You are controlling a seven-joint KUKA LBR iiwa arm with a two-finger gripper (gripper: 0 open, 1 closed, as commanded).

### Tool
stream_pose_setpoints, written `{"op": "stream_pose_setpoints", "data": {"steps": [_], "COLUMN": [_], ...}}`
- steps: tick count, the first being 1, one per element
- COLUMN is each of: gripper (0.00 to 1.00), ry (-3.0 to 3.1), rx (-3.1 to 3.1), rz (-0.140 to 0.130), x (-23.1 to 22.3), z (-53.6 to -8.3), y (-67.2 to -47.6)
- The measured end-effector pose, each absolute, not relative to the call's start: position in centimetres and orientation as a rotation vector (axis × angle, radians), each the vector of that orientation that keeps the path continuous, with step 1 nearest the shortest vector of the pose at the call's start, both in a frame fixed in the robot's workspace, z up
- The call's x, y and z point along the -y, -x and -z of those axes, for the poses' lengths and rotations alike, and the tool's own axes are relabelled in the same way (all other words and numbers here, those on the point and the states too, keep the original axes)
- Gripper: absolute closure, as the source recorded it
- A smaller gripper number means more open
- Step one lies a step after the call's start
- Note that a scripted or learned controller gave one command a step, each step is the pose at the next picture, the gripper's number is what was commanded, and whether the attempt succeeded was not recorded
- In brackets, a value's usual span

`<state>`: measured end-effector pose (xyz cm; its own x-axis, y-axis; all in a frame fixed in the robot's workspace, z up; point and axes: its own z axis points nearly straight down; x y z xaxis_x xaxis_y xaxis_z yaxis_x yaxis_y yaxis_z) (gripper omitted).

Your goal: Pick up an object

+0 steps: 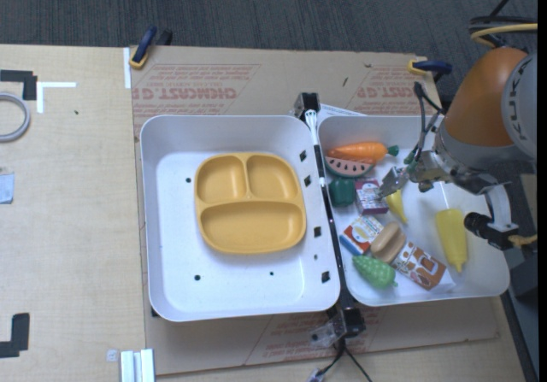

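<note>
The right bin (489, 276) holds several toy foods. An orange carrot (359, 150) and a watermelon slice (350, 167) lie at its far left, with a dark green piece (343, 192) just below them. A small red-and-white packet (370, 196) and a small yellow piece (396, 206) sit near the middle. My gripper (402, 179) hangs low over the bin's centre, right above the small yellow piece and beside the packet. Nothing is visibly held in it.
A hot dog (387, 242), a bumpy green piece (374, 271), an orange-and-white carton (420, 265) and a large yellow piece (452, 238) fill the bin's near half. The left bin (154, 201) holds a yellow divided plate (250, 202). The arm's cable loops at the right.
</note>
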<state>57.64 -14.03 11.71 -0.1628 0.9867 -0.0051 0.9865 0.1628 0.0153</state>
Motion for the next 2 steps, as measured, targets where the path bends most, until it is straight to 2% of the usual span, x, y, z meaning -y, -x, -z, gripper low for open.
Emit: {"op": "stream_pose_setpoints", "data": {"steps": [1,2], "gripper": [0.0,1.0], "ry": [-1.935,-1.937], "rx": [-2.468,-2.466], "rz": [-0.001,-0.007], "x": [12.7,12.6], "z": [-9.6,-10.6], "y": [-58.4,-58.5]}}
